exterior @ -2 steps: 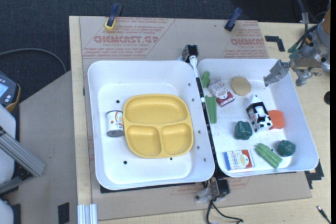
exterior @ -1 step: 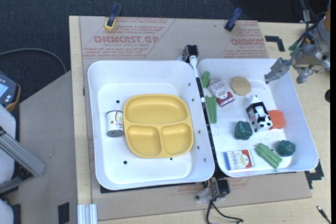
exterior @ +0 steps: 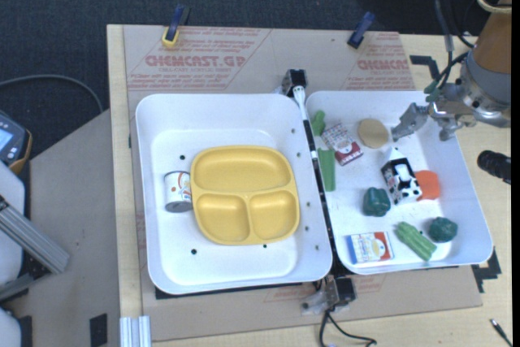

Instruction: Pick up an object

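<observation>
My gripper [exterior: 428,124] hangs over the back right part of the right bin [exterior: 471,207], open, with nothing between its fingers. One grey finger [exterior: 409,119] points down-left toward a tan round object [exterior: 373,132]. In front of the gripper lie a black-and-white toy [exterior: 400,179] and an orange object [exterior: 429,184] touching it. A dark green lump [exterior: 375,201] sits left of them. A red-and-white packet [exterior: 346,147] lies beside the tan object.
The right bin also holds a long green piece [exterior: 327,167], a small green piece [exterior: 318,123], a light green item [exterior: 415,240], a dark green ball [exterior: 443,229] and a small box [exterior: 370,247]. The left bin [exterior: 154,126] holds a yellow divided plate [exterior: 244,193] and a small can [exterior: 176,191].
</observation>
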Controlling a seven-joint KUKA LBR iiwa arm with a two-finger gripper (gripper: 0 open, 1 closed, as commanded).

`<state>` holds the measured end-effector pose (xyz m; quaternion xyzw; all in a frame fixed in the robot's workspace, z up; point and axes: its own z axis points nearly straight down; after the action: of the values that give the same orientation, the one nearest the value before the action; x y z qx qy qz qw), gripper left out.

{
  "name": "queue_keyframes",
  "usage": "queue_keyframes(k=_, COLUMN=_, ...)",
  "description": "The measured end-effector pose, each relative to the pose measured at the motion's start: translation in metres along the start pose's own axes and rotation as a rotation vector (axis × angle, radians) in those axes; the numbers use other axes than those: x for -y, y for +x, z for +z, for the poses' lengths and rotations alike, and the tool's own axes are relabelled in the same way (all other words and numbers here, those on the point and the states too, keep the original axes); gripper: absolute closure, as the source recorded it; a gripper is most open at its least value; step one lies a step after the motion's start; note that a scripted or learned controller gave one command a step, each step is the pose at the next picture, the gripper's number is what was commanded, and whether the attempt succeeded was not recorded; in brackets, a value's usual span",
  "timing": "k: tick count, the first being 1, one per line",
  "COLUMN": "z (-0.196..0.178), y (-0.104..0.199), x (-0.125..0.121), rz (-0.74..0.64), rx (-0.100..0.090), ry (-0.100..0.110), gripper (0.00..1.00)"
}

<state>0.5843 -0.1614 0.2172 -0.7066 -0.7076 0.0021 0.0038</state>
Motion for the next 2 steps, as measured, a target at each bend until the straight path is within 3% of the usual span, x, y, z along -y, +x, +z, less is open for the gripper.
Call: queue_keyframes(k=2, z=0.127, y=0.013, x=0.002, rz=0.001, rx=-0.001, ry=0.001, gripper=0.00)
